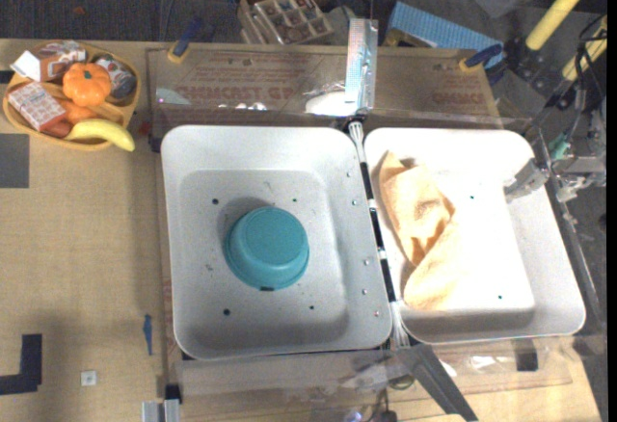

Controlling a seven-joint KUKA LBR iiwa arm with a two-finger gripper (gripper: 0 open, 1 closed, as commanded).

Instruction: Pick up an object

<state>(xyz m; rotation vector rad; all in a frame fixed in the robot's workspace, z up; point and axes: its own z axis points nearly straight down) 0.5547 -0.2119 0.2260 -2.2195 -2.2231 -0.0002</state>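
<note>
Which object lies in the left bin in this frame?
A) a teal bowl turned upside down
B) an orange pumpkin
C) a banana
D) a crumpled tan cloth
A: the teal bowl sits upside down near the middle of the left bin, while the tan cloth lies in the right bin, and the banana and pumpkin rest in a basket off to the left on the bench.

Teal bowl (pixel 268 248) mid left bin (pixel 193 160), bare floor around; tan cloth (pixel 419 227) along right bin's (pixel 549 304) left side.
</note>
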